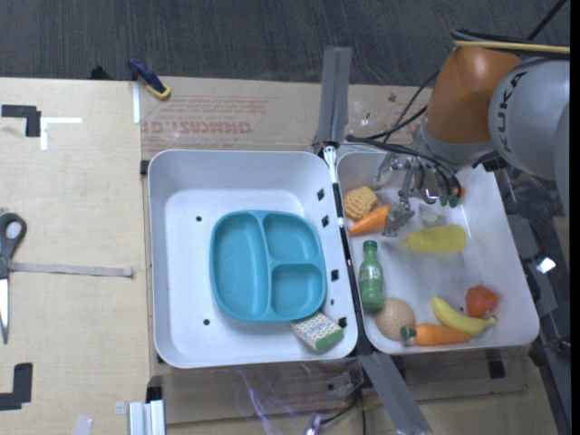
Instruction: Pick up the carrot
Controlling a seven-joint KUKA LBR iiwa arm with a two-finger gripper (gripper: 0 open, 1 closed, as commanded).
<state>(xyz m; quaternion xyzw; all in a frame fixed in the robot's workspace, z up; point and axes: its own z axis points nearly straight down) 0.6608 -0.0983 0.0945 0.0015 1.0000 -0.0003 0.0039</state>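
white plastic makes both bins. the left bin holds one teal sectioned plate with three compartments, and one small sponge-like block, green and yellow, touching the plate's near right corner.

the right bin is crowded. counted: two carrots, one green bottle, one waffle-textured yellow piece, one pale yellow corn-like piece, one banana, one red tomato-like piece and one tan round thing. the upper carrot lies tilted against the bin's left wall, just below the waffle piece. the lower carrot lies along the near wall, between the tan round thing and the banana, touching both.

the gripper hangs over the far part of the right bin, its tips just beside the upper carrot's thick end. nothing sits visibly between its fingers, and metal parts and cables clutter the view, so i cannot tell how wide they stand.

the arm's orange band and grey body hide the bin's far right corner. outside the bins, scissors are cut off at the left edge.
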